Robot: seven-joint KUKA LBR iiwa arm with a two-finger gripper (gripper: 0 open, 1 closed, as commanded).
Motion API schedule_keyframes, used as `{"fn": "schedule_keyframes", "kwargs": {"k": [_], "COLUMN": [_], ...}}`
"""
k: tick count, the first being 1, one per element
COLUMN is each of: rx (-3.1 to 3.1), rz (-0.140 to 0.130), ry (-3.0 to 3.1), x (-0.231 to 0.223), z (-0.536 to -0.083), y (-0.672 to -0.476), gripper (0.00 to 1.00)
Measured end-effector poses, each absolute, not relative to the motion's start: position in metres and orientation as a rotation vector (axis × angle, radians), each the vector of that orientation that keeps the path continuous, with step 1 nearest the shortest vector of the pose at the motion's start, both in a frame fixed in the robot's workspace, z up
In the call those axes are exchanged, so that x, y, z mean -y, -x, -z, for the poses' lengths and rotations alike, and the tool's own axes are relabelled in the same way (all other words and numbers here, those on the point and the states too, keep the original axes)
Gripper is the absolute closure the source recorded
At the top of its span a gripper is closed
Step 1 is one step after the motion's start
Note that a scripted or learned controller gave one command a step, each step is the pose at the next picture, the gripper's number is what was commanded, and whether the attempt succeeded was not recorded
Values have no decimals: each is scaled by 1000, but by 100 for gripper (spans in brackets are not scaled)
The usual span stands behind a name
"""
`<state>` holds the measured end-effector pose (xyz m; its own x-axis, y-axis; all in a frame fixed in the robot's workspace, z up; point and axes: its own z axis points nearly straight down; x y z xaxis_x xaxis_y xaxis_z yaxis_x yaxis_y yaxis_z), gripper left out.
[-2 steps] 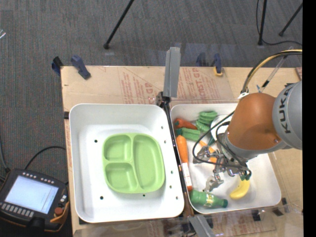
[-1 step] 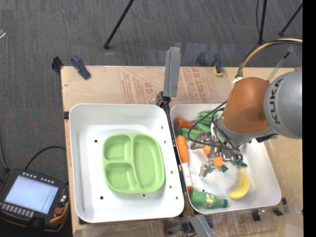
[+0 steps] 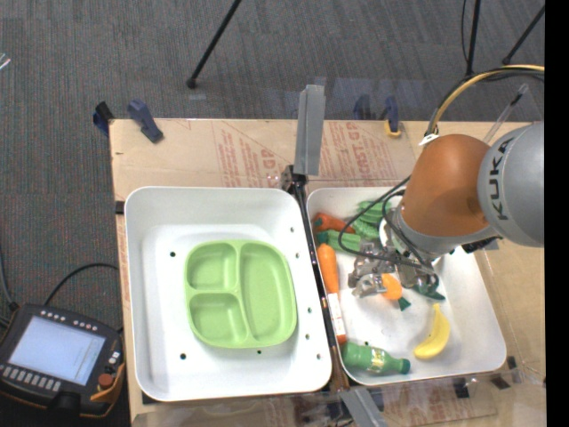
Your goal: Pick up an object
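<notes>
The arm's gripper (image 3: 378, 278) hangs low in the right bin (image 3: 471, 327) over a small orange toy (image 3: 391, 286); its grasp cannot be told. The toy looks light, rigid and slick, best pinched across its middle.

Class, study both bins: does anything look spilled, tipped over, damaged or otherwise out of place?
Nothing is damaged or spilled. The green bottle lies on its side at the right bin's near edge instead of standing. The carrot, banana and other toy food lie loosely jumbled there. The green plate sits flat in the left bin.
</notes>
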<state>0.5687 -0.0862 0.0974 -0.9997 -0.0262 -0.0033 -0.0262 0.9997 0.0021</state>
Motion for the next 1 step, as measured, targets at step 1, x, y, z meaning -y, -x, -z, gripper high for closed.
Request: {"fn": "schedule_keyframes", "kwargs": {"k": [1], "rx": [-3125], "rz": [1], "ry": [-63], "x": [76], "z": [-261], "y": [-607], "gripper": [100]}}
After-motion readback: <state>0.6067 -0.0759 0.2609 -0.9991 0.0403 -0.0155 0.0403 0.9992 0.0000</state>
